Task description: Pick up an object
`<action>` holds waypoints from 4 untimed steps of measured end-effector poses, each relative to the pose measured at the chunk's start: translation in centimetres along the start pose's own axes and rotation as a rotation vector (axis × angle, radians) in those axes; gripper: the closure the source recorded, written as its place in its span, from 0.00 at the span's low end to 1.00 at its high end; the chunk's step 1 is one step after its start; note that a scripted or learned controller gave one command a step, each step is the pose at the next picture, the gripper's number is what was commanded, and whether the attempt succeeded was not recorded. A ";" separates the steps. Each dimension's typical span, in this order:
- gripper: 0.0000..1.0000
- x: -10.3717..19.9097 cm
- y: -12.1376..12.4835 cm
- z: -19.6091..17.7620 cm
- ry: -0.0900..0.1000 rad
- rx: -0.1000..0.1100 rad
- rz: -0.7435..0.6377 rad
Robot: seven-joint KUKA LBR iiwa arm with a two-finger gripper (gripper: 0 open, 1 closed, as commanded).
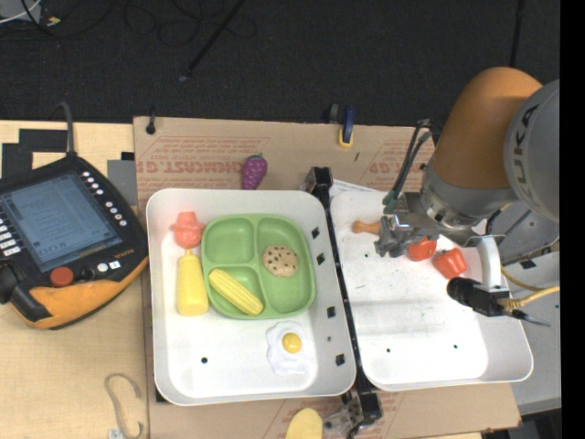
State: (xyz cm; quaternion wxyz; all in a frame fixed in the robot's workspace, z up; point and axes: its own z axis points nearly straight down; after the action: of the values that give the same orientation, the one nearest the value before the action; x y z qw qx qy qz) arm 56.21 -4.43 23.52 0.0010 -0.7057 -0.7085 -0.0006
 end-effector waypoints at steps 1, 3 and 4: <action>1.00 5.1 0.8 -0.6 0.000 0.001 0.000; 1.00 11.7 2.2 -0.1 -0.002 0.003 0.004; 1.00 11.6 1.8 -0.1 -0.003 0.003 0.005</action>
State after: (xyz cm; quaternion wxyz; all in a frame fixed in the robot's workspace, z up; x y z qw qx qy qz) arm 57.95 7.21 23.62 0.0012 -0.7075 -0.7067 0.0016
